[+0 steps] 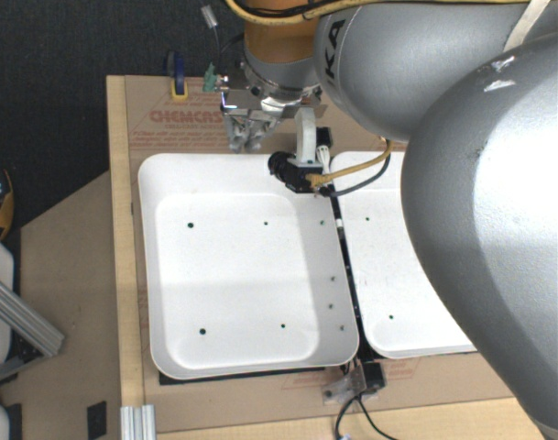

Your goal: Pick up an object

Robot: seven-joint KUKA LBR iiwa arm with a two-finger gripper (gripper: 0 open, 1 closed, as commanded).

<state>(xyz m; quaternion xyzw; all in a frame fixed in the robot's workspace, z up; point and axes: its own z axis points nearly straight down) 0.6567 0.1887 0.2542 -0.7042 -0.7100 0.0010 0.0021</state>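
The grey arm fills the right side, covering much of the right bin. The left bin has a bare white floor with small dark dots. The gripper hangs over the cardboard just beyond the left bin's far rim; whether it is spread or closed, I cannot tell. No object to pick is visible
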